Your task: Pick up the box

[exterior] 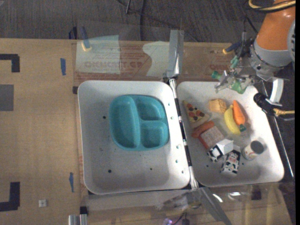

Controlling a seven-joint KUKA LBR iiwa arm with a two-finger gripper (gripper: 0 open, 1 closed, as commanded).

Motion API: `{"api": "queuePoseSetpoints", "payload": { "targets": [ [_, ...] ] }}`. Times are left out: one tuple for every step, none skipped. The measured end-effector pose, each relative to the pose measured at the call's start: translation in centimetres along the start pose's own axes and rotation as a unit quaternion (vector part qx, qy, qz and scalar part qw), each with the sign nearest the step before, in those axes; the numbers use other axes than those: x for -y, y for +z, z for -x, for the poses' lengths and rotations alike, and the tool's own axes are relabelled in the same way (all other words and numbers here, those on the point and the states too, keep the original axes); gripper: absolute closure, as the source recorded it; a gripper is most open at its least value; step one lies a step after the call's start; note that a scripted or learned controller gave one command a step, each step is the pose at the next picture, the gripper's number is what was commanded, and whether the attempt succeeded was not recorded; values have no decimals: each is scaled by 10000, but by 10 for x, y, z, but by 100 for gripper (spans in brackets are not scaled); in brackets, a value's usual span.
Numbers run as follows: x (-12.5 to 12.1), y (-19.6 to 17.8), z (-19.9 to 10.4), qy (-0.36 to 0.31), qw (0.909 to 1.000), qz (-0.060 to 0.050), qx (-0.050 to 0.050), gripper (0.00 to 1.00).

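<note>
Two small white cartons with black cow patches lie in the right bin (274, 170) near its front. One box (221, 149) lies tilted, and the other box (231, 162) sits just in front of it. My gripper (231, 82) hangs over the back edge of the right bin, well behind both boxes and apart from them. Its fingers look spread, with nothing between them.
The right bin also holds a pizza slice (194, 112), a bread roll (217, 105), a banana (230, 121), a carrot (239, 113), a brown wafer (210, 135) and a small cup (255, 148). A teal divided plate (138, 121) lies in the left bin (93, 168).
</note>
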State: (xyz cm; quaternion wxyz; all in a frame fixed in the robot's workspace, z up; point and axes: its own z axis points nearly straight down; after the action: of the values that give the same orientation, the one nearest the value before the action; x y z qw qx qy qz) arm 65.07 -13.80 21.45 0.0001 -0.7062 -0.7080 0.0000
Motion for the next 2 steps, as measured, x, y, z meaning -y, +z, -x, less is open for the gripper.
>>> {"api": "queuePoseSetpoints", "payload": {
  "targets": [
    [-1,-11,-1,-13,10000,17,8,100],
    [-16,-54,53,378,9993,15,12,100]
  ]
}}
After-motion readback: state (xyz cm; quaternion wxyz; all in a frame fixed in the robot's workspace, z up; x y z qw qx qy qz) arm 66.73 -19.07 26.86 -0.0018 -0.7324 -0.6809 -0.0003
